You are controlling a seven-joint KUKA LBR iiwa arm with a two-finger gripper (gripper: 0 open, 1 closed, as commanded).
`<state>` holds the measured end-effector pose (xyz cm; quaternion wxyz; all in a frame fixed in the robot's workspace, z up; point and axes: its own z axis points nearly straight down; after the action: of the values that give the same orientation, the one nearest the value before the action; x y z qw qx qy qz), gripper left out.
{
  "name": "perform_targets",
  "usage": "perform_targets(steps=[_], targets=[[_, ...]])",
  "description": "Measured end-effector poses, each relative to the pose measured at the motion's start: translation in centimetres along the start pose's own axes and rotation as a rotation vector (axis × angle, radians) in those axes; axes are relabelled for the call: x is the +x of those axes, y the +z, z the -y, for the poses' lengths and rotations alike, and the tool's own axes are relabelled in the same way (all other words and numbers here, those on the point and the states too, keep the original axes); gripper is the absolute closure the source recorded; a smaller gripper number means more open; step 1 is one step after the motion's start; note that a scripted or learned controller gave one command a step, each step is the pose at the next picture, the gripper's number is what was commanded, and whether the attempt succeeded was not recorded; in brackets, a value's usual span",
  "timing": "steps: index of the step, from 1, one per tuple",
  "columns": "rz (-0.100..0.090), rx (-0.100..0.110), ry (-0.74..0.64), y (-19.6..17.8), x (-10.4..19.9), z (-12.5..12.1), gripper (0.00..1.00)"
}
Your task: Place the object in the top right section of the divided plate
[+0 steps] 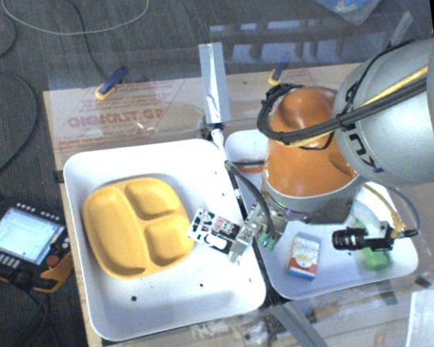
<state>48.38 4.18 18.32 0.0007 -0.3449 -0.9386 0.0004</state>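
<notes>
As the grey arm with its orange band reached in from the frame's right, its hand point(251, 233) hung low over the wall between the left white bin point(178, 298) and the right white bin point(340, 278), centre frame. Whether the hand was apart, together or clamped on anything could not be told; the wrist's bulk covered it. Just left of it lay a small black-and-white patterned packet point(213, 232), probably the task's object, its long axis slanting from upper left to lower right, close against the lower right rim of the yellow divided plastic plate point(90, 227). The top right section point(156, 196) lay up and left of the packet, a short way off. A small white box with orange and blue print point(303, 255) and a green lump point(375, 258), partly hidden, sat in the right bin.
</notes>
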Motion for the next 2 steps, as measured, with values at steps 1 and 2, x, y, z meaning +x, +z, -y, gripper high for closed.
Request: perform_targets(steps=[1,2], targets=[[0.0,-0.002,-0.433,0.0,1.3,-3.5,1.0],[-0.001,-0.002,-0.451,7.0,3.9,-5.3,1.0]])
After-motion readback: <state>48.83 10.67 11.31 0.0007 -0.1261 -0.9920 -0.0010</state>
